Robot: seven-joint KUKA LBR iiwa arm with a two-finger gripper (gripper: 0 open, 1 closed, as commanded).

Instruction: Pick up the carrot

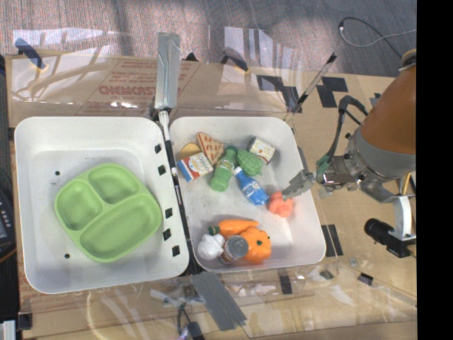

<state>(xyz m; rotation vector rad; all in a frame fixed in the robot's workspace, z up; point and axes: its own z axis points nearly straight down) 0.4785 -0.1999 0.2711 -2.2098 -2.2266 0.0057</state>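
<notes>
Carrot (237, 227) lies untouched at the right bin's (308, 222) six o'clock; pincer (301, 183), at three o'clock, grips nothing visible — open or closed, I cannot tell.

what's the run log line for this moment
phase: approach | gripper: at right bin right edge | carrot: in right bin, not held

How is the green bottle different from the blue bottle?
The green bottle is green and looks bigger; the blue bottle is blue with a white label and looks smaller. The green bottle's cap end points up-right in the camera view, while the blue bottle slants down-right. Both lie on their sides in the right bin, close together.
</notes>
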